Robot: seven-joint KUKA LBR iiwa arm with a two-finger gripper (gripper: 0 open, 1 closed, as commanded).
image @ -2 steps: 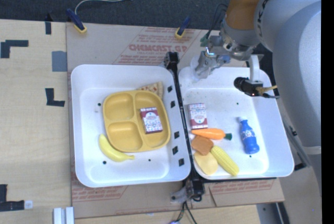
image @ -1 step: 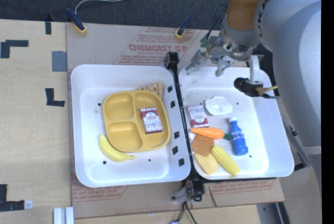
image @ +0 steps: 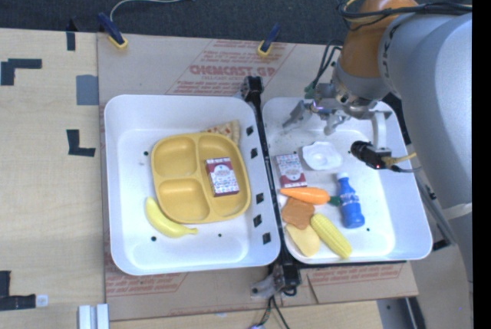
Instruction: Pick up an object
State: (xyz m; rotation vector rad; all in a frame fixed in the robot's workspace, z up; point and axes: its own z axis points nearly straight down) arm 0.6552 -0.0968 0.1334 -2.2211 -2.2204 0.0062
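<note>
From my station I see the grey arm bent in from the right, its gripper splayed open with nothing between the fingers, poised over the right bin just above a glossy white cup, near the smooth orange carrot, the blue bottle and the bumpy yellow corn cob.

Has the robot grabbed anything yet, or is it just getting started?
Nothing looks done yet: the hand hangs over the far end of the right bin with nothing seen in it. The carrot, bottle and corn all lie in the bin. The whole pick is left.
</note>
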